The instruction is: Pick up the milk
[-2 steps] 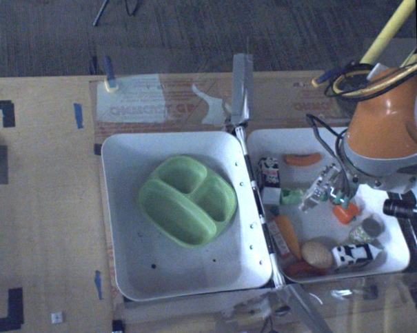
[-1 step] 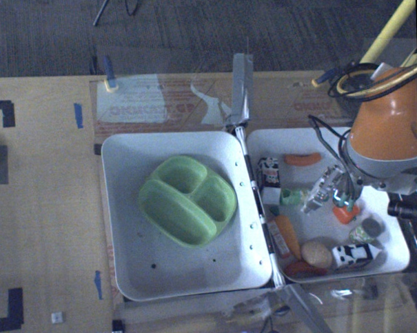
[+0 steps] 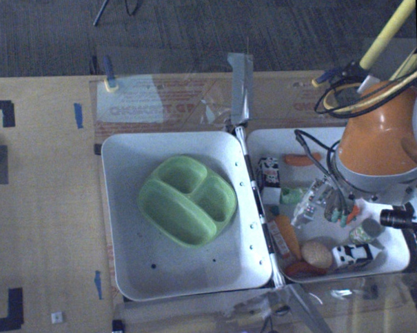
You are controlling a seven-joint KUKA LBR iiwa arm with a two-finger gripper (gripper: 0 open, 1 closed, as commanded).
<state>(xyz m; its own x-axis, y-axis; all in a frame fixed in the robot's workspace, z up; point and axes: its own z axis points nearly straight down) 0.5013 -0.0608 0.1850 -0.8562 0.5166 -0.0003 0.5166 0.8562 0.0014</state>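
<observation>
From my remote station, I see the grey arm with its glossy orange band [image 3: 380, 137] hanging over the right bin [image 3: 399, 257], its gripper [image 3: 325, 204] a tangle of metal and cables above the clutter. The milk [image 3: 268, 172], a small boxy carton with black-and-white cow patches, stands at the bin's left wall, near the gripper but apart from it. A second cow-patterned carton [image 3: 353, 255] lies by the front rim beside a rounded tan potato [image 3: 316, 253]. A smooth green divided plate [image 3: 188, 199] sits in the left bin [image 3: 130, 269] on the wooden table [image 3: 45, 225].
</observation>
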